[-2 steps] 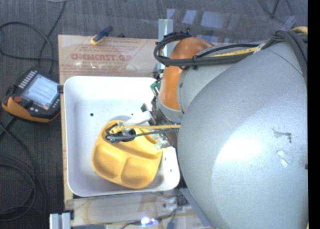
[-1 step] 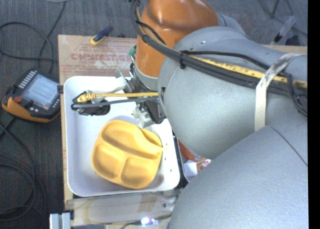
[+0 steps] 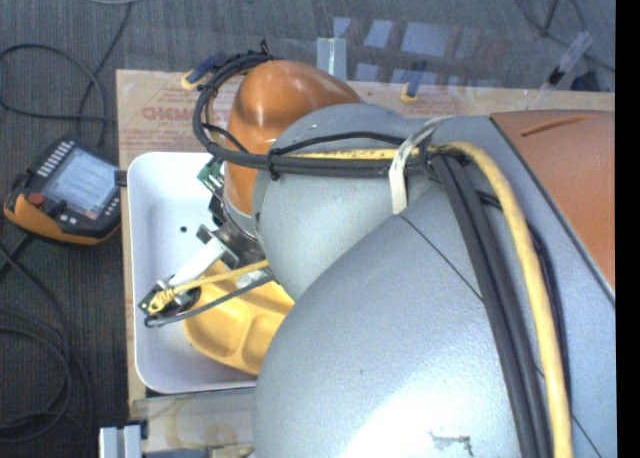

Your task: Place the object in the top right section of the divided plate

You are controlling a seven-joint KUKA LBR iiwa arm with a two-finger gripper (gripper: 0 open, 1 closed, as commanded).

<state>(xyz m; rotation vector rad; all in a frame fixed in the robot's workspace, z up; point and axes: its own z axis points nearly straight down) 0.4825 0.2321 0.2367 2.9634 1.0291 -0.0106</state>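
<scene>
1. I'm looking down on the left white bin [image 3: 160,196]. The yellow divided plate [image 3: 235,336] lies in its near part, with its right side tucked under the arm [image 3: 400,276].
2. The pincer [image 3: 214,234] hangs over the bin, just past the plate's far edge and close to it.
3. Pincer state: I cannot tell whether it's wide or narrow, nor whether the object sits in it, because the wrist blocks my line of sight.
4. My read is that this is the carry-and-place step, with the release not yet done.
5. To do it well, I'd centre the pincer over the top right section, clear of the ridges between compartments. Then I'd come down low and let go, so nothing bounces into a neighbouring section or onto the bin floor.
</scene>
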